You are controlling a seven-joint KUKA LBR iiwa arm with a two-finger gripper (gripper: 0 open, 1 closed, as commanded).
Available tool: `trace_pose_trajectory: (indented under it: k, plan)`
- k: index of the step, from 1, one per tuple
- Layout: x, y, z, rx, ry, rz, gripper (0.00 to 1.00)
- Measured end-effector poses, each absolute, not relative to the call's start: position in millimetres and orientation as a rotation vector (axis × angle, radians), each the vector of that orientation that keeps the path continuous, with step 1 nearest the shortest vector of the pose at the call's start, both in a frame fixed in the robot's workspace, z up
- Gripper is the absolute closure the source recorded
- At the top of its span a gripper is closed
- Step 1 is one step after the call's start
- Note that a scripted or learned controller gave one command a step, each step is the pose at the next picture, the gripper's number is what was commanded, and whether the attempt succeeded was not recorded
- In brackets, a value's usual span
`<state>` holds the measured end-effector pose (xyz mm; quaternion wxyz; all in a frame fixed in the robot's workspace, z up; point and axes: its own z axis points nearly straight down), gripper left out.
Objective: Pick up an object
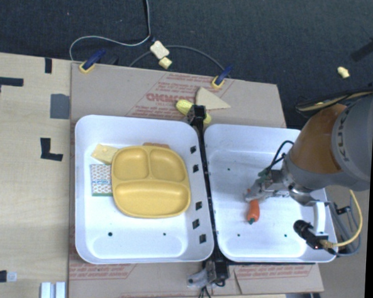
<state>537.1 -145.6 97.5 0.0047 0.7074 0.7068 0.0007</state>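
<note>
A small orange carrot [252,211] with a green tip lies on the floor of the right bin [231,242], near its middle. My gripper [259,189] hangs low in that bin, just above and slightly right of the carrot's upper end, close to it. The grey arm with its orange band [316,144] comes in from the right. In the left bin [136,246] sits a yellow divided plate [150,181], with a pale yellow card [103,152] and a small patterned packet [100,179] at its left edge.
A black divider [201,190] runs between the two bins. A yellow clamp [188,107] and a tan wedge [211,100] lie on the cardboard behind the bins. Cables run over the dark floor at the back. A black fitting [307,233] sits at the right bin's front right.
</note>
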Motion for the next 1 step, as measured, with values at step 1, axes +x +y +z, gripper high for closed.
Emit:
trace_pose_trajectory:
  k: [1]
  plan:
    - [594.0,-102.2,143.1,2.211,2.226,0.006,1.0]
